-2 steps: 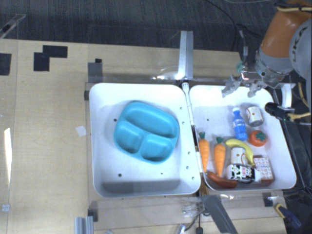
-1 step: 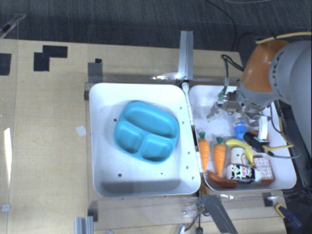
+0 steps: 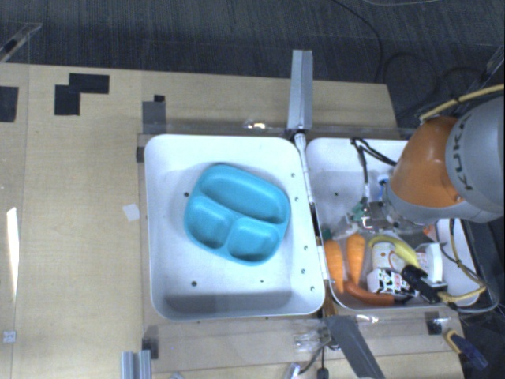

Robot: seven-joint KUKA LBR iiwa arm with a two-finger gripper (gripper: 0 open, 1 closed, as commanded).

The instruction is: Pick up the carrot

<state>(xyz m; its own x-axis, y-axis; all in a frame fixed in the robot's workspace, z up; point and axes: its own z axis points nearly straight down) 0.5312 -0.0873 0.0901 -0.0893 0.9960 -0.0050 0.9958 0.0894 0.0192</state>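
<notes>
Seen from above at a slant, two shallow white bins sit side by side on a pale bench (image 3: 71, 235), with a dark floor beyond its far edge. Left bin (image 3: 170, 212): it holds a blue divided plate (image 3: 237, 212) with three compartments, lying near the bin's middle and slightly toward the far side. Right bin (image 3: 335, 168): the grey arm (image 3: 477, 164) with its orange band (image 3: 422, 168) reaches in from the right and hangs over this bin, covering much of it. Below the band, the gripper (image 3: 377, 221) is pointed down into the bin amid wiring, and whether its claw is apart or together cannot be told from this angle. Carrot (image 3: 356, 257): an orange root lying in the near left part of the right bin, close to the wall shared with the left bin, just beside the gripper; a second orange piece (image 3: 335, 263) lies alongside it. Next to these rest a yellow banana (image 3: 402, 249) and a small white item with dark markings (image 3: 387, 271). Black cables trail across the floor above the bins.
</notes>
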